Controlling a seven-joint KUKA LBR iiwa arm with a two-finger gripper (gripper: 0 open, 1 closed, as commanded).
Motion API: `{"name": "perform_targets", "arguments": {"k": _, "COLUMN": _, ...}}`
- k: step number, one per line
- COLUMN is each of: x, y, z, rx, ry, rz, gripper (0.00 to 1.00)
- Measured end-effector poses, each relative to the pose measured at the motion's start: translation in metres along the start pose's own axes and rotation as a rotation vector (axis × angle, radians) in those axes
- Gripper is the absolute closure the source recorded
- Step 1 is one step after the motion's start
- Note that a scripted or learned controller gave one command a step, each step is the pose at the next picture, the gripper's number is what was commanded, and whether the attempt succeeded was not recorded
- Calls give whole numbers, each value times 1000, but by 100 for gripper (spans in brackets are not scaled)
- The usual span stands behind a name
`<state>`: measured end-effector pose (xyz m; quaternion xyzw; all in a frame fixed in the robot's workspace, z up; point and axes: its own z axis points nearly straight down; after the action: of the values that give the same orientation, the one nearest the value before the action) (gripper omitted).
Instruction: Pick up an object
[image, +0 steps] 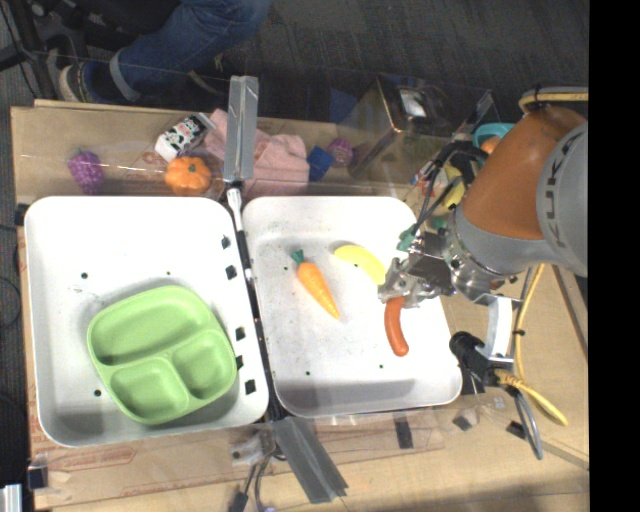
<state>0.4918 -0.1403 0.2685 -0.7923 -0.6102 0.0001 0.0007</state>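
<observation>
In the right bin (300, 385) lie three toy foods: an orange carrot (318, 285) with a green top near the middle, a yellow banana (361, 262) to its right, and a red-orange sausage (396, 327) toward the right wall. My gripper (400, 290) comes in from the right and sits low, directly over the sausage's upper end and just below the banana. Its fingers are dark and small against the bin, and their spacing is unclear.
The left bin (60, 250) holds a green divided tray (160, 355). Behind the bins lie a small pumpkin (187, 174), a purple toy (86, 168), a pink cloth (275, 155) and other clutter. Cables and tools hang off the bench at right (510, 380).
</observation>
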Motion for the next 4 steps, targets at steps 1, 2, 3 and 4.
{"name": "perform_targets", "arguments": {"k": 1, "x": -8, "y": 21, "z": -17, "rx": 2, "ry": -1, "rz": -119, "gripper": 100}}
{"name": "perform_targets", "arguments": {"k": 2, "x": -8, "y": 21, "z": -17, "rx": 2, "ry": -1, "rz": -119, "gripper": 0}}
{"name": "perform_targets", "arguments": {"k": 3, "x": 46, "y": -29, "z": 79, "rx": 6, "ry": 0, "rz": -242, "gripper": 0}}
{"name": "perform_targets", "arguments": {"k": 4, "x": 55, "y": 27, "z": 178, "rx": 5, "ry": -1, "rz": -176, "gripper": 0}}
